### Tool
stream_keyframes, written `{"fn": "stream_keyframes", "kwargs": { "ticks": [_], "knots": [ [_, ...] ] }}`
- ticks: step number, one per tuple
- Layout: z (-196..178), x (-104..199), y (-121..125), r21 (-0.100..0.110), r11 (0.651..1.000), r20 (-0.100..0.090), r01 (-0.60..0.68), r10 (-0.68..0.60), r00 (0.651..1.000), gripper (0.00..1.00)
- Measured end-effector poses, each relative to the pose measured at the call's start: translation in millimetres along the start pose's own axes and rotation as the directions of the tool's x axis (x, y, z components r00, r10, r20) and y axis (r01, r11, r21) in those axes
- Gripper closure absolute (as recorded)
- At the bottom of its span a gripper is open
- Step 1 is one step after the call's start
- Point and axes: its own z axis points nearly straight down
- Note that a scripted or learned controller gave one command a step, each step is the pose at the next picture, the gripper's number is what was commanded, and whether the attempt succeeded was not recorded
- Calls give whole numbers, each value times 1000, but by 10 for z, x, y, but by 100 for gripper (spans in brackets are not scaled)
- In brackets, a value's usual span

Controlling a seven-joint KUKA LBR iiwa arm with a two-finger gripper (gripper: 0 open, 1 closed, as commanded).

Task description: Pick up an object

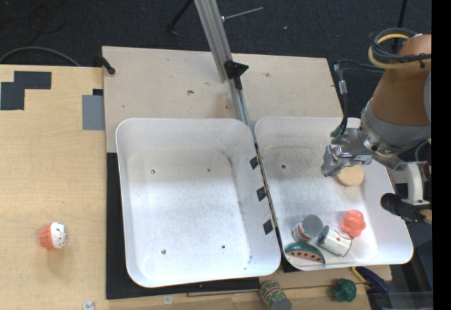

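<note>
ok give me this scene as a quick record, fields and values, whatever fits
arm: reaches in from the right, over the right bin
hand: low in the right bin, beside a tan round object
right bin front corner: grey can, red toy, watermelon slice, white block
left bin: white
bench left: orange-and-white ball
</note>
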Motion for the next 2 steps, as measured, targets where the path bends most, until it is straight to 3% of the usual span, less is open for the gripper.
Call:
{"fn": "stream_keyframes", "kwargs": {
  "ticks": [2],
  "knots": [
    [-145,975,-220,4,1000,-3,5,-5,1000,100]
  ]
}}
